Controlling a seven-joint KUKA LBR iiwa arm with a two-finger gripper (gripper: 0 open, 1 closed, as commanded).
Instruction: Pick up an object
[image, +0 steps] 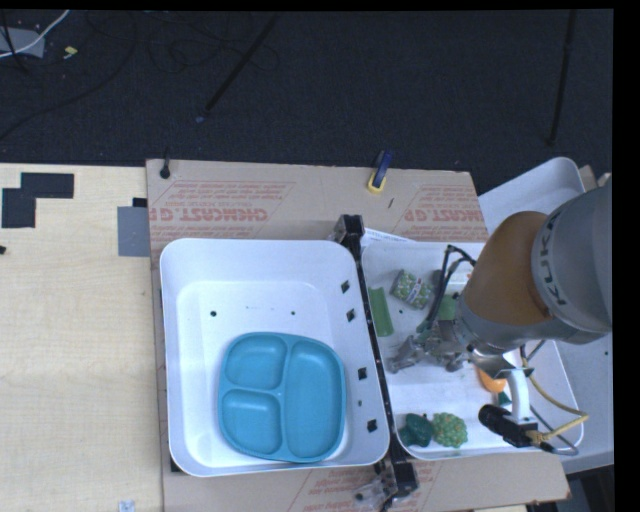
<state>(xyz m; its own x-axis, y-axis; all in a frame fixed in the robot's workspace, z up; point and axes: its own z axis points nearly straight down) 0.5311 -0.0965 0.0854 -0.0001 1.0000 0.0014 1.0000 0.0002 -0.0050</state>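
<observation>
pincer (412, 352) low, beside green stick (381, 311)

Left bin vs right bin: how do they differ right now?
The left bin holds one large item, a blue divided plate; the right bin holds several small things, including a green stick and two green lumps. The left bin lies in full view; the right bin is partly covered by the arm, whose gripper is low inside it. Both are shallow, white and side by side.
</observation>
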